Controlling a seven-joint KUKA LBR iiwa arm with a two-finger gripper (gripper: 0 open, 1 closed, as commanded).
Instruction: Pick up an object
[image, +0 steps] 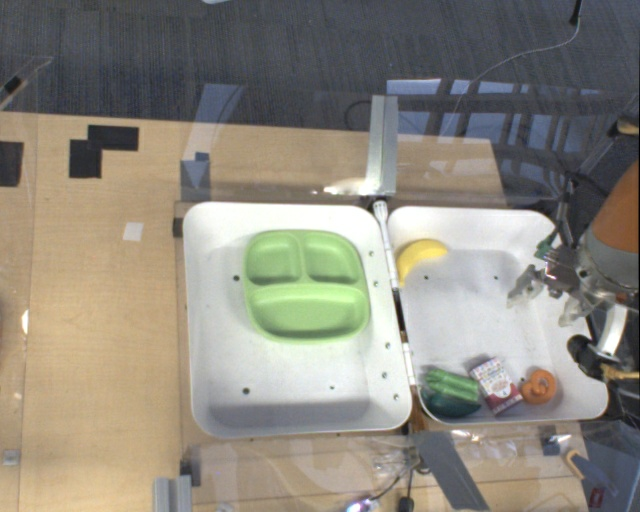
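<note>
Grey arm's jaws (540, 284) parted, gripping nothing, over right bin (470, 330), apart from yellow fruit (421, 257)

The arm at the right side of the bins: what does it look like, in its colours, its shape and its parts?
The arm enters from the right edge. It has a rounded orange band, with grey casing under it. Below that comes a wrist of grey and silver metal with dark parts. The gripper is small and of pale metal, with thin fingers. No markings can be read on it.
</note>
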